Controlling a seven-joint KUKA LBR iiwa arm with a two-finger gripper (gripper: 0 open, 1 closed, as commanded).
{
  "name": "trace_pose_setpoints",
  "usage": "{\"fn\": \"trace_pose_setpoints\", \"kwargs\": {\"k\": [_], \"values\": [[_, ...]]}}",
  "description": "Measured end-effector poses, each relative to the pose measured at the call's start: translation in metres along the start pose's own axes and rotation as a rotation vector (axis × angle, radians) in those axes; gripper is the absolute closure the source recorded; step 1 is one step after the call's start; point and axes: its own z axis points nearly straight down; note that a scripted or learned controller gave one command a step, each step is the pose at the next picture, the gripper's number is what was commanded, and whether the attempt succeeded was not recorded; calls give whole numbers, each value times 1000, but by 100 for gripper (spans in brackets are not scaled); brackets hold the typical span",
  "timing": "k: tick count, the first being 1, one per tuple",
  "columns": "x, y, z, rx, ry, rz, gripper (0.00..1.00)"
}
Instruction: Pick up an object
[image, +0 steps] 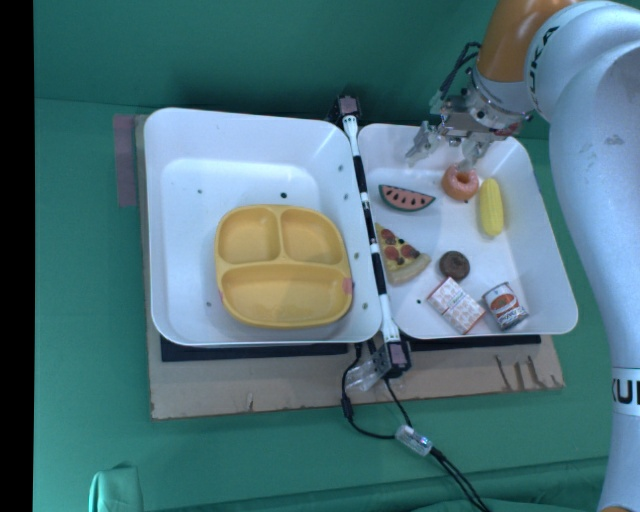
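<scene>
Green cloth covered the bench, with a cardboard sheet (300, 385) beneath two white bins; the left bin (180, 150) held a yellow divided plate (283, 265); the right bin (540, 270) held the toy food items. The gripper (445, 148) hung over the far edge of the right bin, its fingers spread apart and holding nothing. The pink-iced doughnut (460, 182) lay just below the right-hand fingertip, slightly outside the gap, not between the jaws; the corn cob (490, 206) lay just beside the doughnut; the watermelon slice (406, 198) lay left of it. Nearer the camera lay the pizza slice (402, 253), chocolate doughnut (454, 265), snack packet (456, 304) and tin can (505, 305).
</scene>
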Motion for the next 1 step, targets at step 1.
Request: {"fn": "trace_pose_setpoints", "kwargs": {"k": [1], "values": [[1, 0, 0, 0, -3, 2, 0]]}}
